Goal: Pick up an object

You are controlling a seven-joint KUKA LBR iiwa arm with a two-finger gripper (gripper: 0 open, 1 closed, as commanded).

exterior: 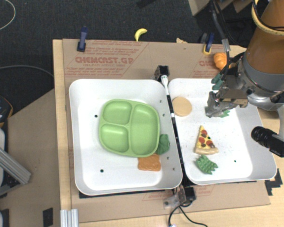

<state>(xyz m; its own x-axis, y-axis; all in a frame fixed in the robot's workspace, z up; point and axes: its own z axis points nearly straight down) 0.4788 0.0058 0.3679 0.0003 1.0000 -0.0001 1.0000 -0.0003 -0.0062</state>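
My gripper point(217, 109) is low over the far part of the right bin point(241, 174). A bit of dark green thing point(224, 113) shows right at its tip; whether it is held is unclear. A round tan cookie point(182, 106) lies just left of the gripper. A toy pizza slice point(205, 141) lies in the middle of the right bin, and a green leafy piece point(206, 165) lies nearer the front.
The left bin point(85, 160) holds a green divided plate point(130, 127), an orange piece point(149, 163) and a dark green piece point(163, 144) by the plate's front right corner. Behind the bins, on the board, lie a small orange ball point(219, 59) and a yellow banana point(140, 33).
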